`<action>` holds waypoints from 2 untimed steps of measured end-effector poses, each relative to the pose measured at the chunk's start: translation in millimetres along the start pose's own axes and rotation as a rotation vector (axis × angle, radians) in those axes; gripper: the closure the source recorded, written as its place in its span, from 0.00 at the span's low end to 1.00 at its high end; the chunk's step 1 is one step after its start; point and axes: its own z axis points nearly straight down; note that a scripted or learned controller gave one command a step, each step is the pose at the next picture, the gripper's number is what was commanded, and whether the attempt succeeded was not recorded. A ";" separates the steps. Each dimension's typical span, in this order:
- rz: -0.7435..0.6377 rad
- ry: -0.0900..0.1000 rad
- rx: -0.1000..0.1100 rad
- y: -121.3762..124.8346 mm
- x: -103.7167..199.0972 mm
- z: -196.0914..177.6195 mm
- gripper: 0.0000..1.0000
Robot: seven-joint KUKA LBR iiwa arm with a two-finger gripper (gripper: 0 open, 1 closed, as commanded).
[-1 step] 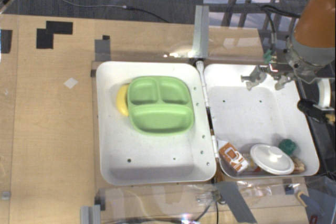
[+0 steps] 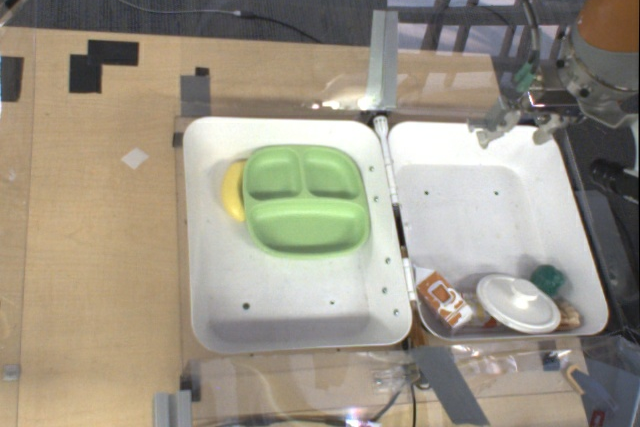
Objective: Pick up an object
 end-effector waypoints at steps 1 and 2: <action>-0.003 0.000 -0.005 1.6 0.5 -11.5 1.00; -0.040 0.001 0.004 -47.2 39.2 136.6 1.00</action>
